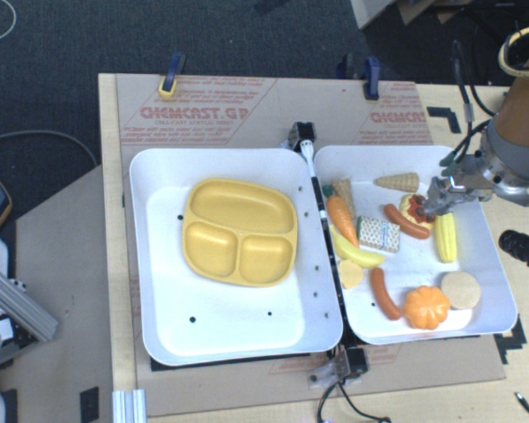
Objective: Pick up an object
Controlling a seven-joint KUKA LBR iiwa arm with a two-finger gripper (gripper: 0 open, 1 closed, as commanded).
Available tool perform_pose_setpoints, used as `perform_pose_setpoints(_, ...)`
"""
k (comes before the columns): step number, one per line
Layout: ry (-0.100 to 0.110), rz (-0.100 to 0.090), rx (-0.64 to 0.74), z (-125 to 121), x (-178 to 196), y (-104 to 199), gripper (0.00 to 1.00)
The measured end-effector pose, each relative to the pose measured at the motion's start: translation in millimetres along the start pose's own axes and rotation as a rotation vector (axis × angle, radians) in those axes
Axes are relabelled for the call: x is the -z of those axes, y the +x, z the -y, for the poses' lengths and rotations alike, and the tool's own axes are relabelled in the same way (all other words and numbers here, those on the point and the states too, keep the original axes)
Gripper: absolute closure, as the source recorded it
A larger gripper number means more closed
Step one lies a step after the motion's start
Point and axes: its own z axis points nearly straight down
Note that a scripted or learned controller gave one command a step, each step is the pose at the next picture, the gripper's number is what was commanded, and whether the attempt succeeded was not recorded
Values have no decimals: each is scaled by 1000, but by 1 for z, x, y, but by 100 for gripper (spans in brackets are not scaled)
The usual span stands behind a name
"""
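The right bin (498, 263) holds several toy foods: a carrot (342, 219), a banana (354, 252), a wrapped block (378, 233), a hot dog (406, 221), a corn cob (445, 237), an ice cream cone (397, 182), a sausage (386, 293), an orange pumpkin (426, 307) and a beige bun (460, 289). My gripper (434, 203) reaches in from the right and hangs low over a small red item (414, 207) beside the hot dog, near the bin's back right. Nothing shows between its fingers.
A yellow divided plate (240, 232) lies in the left bin (159, 263). A black divider with clamps (303, 136) runs between the bins. Blue and yellow clamps (168, 82) hold the cardboard sheet at the back. Cables trail at the right near the arm.
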Motion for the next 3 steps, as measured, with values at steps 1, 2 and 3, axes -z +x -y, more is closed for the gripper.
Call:
perform_pose_setpoints(1,-1,-2,5,-27,8,39,100)
perform_pose_setpoints(2,-1,-3,6,-61,13,89,100)
perform_pose_setpoints(3,1,-2,4,-97,-7,127,100)
